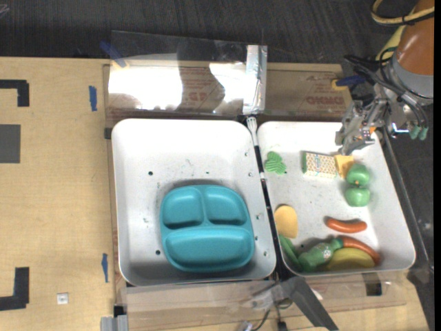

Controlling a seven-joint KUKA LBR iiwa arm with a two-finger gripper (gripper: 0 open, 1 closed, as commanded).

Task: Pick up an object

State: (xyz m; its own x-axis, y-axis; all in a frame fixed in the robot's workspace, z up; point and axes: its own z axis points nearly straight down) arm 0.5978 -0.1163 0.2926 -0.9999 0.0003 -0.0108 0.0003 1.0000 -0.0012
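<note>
Pincer (358,138) position, camera view: it hangs over the far right corner of the right bin (403,216), at the end of my arm, which enters from the counter's right edge. Whether its fingers are spread or pressed together I cannot tell; the metal parts merge against the white bin wall. Nothing shows between them.

Candidate object: the patterned card block (319,164), lying flat on the bin floor with a small yellow piece (343,165) touching its right end. It lies just on the near side of the pincer and slightly toward the left bin (131,205). Its long axis runs roughly across the bin, from the divider side toward the counter's right edge. In my judgement the fingers should therefore close across the short dimension, along the far-to-near direction, and the move needed is short: toward the near edge and down.

Neighbouring items: the green pepper (357,183) sits just beside the yellow piece, on its near side, and could be nudged on descent. The small green leaf (275,163) lies near the divider, well apart from the pincer. The red chilli (346,224), the yellow-orange lump (286,220) and the banana and vegetable cluster (337,253) occupy the near end.

The teal divided tray (205,226) fills the left bin's near half.
</note>
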